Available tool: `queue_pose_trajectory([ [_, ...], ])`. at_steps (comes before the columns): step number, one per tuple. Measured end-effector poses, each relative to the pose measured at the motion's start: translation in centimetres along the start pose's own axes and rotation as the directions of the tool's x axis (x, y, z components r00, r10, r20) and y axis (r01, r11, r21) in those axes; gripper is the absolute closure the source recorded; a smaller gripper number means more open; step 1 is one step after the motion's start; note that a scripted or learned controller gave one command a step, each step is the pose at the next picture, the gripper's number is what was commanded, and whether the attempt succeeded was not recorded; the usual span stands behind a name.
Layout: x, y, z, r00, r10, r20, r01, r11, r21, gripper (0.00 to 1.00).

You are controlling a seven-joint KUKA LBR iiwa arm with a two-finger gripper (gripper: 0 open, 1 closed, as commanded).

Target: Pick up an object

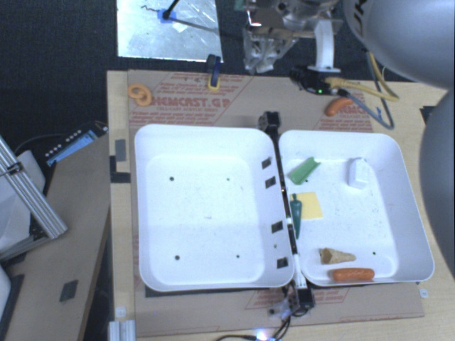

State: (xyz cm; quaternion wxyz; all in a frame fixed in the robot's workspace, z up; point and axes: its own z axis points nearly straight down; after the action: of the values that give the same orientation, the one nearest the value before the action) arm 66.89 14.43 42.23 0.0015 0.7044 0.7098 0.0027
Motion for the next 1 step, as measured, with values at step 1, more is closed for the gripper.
queue_pose_trajectory([
  [1, 4.65, -0.03, -1.22, 1.000, -0.001, -0.001, 0.001, 1.000, 0.002, 1.00],
])
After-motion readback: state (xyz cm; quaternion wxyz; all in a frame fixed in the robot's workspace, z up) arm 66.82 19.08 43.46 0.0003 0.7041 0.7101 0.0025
